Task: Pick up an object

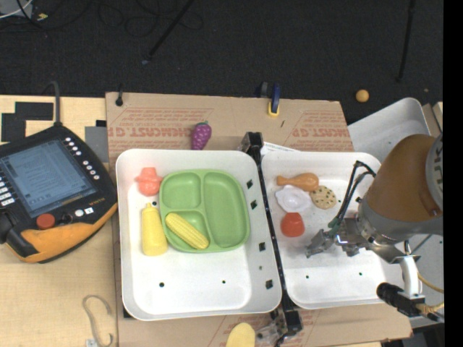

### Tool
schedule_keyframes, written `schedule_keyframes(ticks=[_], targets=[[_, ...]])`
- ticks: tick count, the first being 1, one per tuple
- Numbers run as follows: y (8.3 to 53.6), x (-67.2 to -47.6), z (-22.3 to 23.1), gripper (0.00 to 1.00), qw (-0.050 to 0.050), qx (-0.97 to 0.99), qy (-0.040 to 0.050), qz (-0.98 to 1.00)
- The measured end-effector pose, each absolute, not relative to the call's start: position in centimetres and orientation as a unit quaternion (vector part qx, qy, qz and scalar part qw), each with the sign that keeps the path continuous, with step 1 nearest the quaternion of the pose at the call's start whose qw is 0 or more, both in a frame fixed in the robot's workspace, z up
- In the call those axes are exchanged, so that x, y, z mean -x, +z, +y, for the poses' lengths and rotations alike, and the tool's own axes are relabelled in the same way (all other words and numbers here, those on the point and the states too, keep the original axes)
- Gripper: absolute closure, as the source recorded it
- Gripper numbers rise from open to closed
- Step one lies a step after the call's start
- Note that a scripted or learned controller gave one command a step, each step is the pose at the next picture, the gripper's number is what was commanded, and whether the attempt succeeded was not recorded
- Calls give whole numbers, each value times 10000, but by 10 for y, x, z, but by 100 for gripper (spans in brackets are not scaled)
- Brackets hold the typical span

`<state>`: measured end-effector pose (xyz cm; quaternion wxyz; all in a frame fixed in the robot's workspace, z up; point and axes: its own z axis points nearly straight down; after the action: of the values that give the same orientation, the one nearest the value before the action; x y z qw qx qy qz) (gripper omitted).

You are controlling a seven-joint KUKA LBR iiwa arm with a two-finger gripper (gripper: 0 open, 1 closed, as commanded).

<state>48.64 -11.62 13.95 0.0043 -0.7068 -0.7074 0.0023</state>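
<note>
Camera view: two white bins side by side on the tabletop [58, 280], over brown cardboard. Left bin [195, 291] holds a green divided tray [217, 208] with a corn cob [187, 230] lying in its lower-left compartment; a yellow bottle [152, 229] stands just left of the tray, and a pink toy [147, 181] sits above the bottle near the bin's top-left corner. Right bin [325, 295] holds a drumstick [298, 181] near the top, a white piece [291, 198] just below it, a cookie [323, 197] to the right of the white piece, and a red object [292, 225] under the white piece. Arm [405, 183] enters from the right, orange band over the right bin's edge. Jaws [323, 243] low over the right bin floor, right of the red object and apart from it; open, nothing between them. Purple grapes [200, 134] lie on the cardboard above the left bin. A teach pendant [51, 186] rests on the tabletop at left. A yellow object [241, 335] lies below the bins.
</note>
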Motion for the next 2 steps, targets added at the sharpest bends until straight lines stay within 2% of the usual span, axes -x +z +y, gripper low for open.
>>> schedule_keyframes(ticks=[1,2], targets=[[86,-485,-114,0,28,7068,14,-7074],[99,-486,-117,100,22,7096,7,-7046]])
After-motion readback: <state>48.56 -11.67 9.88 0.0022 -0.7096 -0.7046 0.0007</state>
